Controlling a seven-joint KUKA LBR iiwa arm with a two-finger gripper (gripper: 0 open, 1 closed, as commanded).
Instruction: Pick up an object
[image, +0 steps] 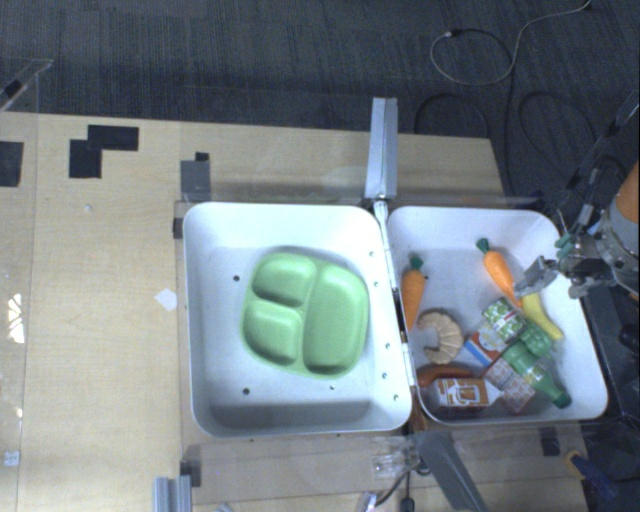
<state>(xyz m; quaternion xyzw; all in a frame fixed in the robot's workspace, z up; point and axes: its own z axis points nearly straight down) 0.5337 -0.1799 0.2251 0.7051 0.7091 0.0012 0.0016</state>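
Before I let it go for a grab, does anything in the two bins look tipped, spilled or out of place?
Nothing looks spilled or broken. The green divided plate lies flat in the left bin. In the right bin the toy food is piled loosely toward the near right: two carrots, a banana and bottles overlap. The pincer is at the bin's right rim.

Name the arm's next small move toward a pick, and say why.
Probably lower the end effector slightly onto the banana: it sits at the right bin's right edge, just above the banana and beside the carrot, with nothing visibly gripped.

Robotics lab: bench (90, 300), twin bins (200, 330), loose cables (480, 50).
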